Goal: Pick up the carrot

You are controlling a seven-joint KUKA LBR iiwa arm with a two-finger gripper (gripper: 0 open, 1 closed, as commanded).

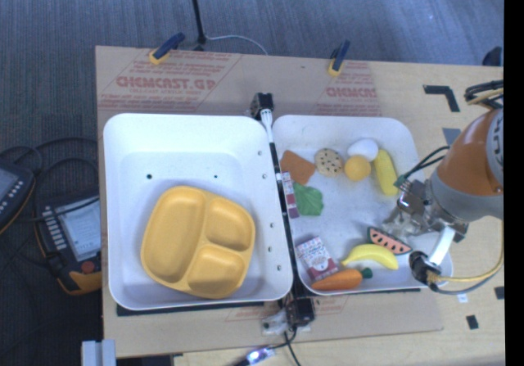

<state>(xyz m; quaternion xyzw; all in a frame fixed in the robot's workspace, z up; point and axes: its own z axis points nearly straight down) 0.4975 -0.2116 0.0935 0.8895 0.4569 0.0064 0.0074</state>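
Note:
The carrot, orange with a small green top at its right end, lies flat at the front edge of the right bin. A red packet sits just behind it on the left and a banana just behind it on the right. My gripper hangs low over the right side of this bin, beside a watermelon slice. It is to the right of the carrot and further back, well apart from it. Nothing is visibly held.
The right bin also holds an orange wedge, a cookie, a white egg, an orange ball, a yellow piece and a green leaf. A yellow divided tray lies in the left bin.

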